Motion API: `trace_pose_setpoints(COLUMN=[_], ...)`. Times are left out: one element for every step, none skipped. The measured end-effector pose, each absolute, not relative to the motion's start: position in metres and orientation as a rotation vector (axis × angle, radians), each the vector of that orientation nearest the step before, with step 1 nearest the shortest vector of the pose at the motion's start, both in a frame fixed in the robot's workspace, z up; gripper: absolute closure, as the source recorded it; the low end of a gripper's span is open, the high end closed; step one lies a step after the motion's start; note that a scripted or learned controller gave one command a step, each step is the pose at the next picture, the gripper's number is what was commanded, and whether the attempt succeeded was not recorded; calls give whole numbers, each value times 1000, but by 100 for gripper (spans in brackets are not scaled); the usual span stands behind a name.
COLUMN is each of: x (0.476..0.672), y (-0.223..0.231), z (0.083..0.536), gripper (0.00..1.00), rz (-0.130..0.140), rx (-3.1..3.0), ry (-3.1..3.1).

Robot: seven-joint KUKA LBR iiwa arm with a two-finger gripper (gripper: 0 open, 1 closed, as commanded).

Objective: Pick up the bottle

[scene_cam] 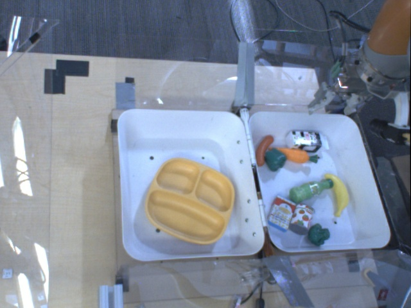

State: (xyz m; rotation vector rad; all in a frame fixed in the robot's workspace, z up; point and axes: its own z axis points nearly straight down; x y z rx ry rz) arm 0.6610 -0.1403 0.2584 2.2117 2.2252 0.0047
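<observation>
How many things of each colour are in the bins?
Green: 3, the green plastic bottle and two green toy vegetables
Yellow: 2, the yellow divided plate and yellow banana
Orange: 1, the orange carrot
Red: 1, the red sausage
Mixed colours: 2, the silver can and small printed carton
Total: 9

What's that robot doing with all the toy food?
The robot arm is supposed to pick up the green bottle. Its gripper is up at the back edge of the right bin, not touching anything. The bottle lies on its side in that bin, next to a banana, with a carrot, a sausage and broccoli around it. The left bin has a yellow tray in it.
</observation>
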Motion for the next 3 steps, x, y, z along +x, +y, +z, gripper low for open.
trace_pose_setpoints(x=[571,537,539], y=[-121,-133,-131], z=[153,90,101], gripper=[0,0,100], rz=[3,14,22], rx=[2407,2041,2036], ry=[2017,2371,2372])
